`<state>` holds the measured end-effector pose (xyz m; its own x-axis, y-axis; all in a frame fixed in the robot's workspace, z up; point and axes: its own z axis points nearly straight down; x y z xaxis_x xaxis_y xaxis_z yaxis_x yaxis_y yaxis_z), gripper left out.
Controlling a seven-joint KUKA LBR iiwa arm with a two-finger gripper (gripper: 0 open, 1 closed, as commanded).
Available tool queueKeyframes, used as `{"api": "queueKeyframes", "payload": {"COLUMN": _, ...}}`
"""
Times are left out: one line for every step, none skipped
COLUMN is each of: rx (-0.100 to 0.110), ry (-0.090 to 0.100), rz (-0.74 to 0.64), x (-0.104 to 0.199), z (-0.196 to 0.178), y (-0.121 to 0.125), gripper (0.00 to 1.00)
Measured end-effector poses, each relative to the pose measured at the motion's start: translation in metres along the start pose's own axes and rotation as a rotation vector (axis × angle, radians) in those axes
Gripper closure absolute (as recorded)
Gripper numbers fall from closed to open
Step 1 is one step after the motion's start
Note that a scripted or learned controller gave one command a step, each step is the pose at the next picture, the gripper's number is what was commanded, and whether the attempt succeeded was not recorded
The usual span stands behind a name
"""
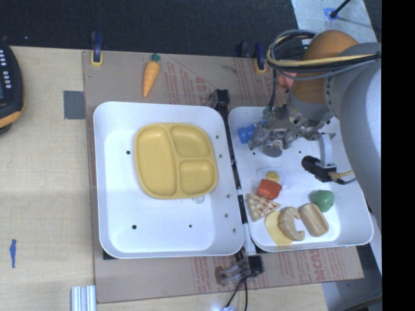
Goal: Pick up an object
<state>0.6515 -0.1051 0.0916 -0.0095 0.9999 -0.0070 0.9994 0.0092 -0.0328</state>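
While the gripper [272, 141] hangs low in the right bin [353, 235], the blue toy [246, 134] lies just to its left — whether it's gripped, I can't tell.

I am working in a robotics lab, at a test bench rather than in any kitchen. Two white bins [104, 173] are sitting on a cardboard sheet [194, 73] that blue clamps [96, 44] are pinning to the wooden bench, left of my gripper [275, 138]. Toy plastic foods are lying in the bin just below my gripper: a croissant [292, 224], a waffle wedge [260, 207]. Far to the left a control pendant [9, 83] is resting on the bench.
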Motion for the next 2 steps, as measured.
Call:
{"api": "queueKeyframes", "payload": {"rx": -0.004, "ry": 0.001, "rz": 0.003, "x": -0.001, "z": -0.009, "y": -0.001, "gripper": 1.00}}
{"api": "queueKeyframes", "payload": {"rx": -0.048, "ry": 0.001, "rz": 0.009, "x": -0.049, "z": -0.176, "y": 0.001, "gripper": 1.00}}
